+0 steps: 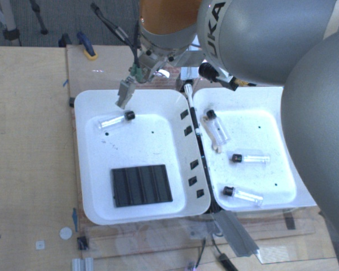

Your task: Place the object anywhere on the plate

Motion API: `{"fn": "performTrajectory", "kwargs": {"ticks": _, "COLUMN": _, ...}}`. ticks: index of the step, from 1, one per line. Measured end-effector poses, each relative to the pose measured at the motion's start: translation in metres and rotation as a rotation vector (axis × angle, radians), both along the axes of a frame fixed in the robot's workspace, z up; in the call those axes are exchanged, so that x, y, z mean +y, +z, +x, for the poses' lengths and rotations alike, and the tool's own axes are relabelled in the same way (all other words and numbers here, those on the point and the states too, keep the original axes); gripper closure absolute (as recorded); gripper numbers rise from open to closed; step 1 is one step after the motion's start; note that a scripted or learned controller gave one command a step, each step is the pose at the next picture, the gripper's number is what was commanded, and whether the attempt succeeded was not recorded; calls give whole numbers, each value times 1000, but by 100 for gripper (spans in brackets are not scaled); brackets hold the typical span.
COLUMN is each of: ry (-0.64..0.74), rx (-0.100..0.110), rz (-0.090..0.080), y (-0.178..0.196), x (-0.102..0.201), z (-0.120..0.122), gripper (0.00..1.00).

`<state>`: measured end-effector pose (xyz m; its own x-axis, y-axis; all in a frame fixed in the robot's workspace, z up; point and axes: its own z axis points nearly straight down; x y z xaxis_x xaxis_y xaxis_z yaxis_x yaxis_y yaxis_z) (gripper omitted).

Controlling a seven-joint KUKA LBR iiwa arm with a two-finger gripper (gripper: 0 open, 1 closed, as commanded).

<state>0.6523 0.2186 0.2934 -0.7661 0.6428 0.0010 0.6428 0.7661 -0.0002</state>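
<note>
Pincer [124, 93], empty, jaw state not discernible, hangs over left bin's [86, 151] far rim just beside vial [116, 119], well short of black ribbed plate [142, 185]; risk: the smooth, round vial rolls away from a descending, off-centre grasp.

A vial [116, 120] lies behind the plate [142, 185] in the left bin [87, 168].
</note>
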Motion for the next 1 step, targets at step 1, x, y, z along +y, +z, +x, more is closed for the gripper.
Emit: {"fn": "performTrajectory", "kwargs": {"ticks": 1, "ry": 0, "rx": -5, "rz": 2, "y": 12, "x": 1, "z": 1, "gripper": 100}}
